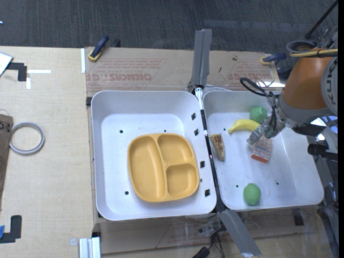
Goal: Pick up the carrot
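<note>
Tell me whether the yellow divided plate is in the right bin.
No, the yellow divided plate lies in the left bin.

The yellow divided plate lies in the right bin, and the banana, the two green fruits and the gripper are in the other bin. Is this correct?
Not quite. The camera view shows the yellow divided plate in the left bin, not the right one. The banana, the two green fruits and the gripper are in the right bin.

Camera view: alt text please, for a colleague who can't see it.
The gripper hangs over the orange carrot in the right bin, among a banana and two green fruits. The left bin holds a yellow divided plate.
</note>
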Robot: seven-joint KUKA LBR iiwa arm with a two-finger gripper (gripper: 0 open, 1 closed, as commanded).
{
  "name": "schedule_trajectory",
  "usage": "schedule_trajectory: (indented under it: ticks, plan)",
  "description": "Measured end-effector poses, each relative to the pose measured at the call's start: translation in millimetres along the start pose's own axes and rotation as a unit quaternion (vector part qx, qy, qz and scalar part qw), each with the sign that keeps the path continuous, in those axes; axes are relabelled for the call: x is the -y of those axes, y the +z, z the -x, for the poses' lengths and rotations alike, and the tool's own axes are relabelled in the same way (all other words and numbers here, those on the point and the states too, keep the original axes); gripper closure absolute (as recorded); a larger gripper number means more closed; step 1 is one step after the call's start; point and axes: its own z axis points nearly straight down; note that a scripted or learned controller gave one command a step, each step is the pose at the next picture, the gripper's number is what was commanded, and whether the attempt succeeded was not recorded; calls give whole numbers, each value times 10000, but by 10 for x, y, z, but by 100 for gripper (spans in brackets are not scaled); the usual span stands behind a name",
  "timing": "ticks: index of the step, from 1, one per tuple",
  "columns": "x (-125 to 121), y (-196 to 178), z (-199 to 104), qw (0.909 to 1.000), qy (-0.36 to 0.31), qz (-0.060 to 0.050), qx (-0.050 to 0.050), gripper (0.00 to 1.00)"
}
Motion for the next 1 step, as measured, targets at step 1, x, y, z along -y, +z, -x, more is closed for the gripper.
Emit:
schedule_trajectory:
  ticks: [1]
  plan:
    - [-211,-719,-304,9992,-389,-2,-2,100]
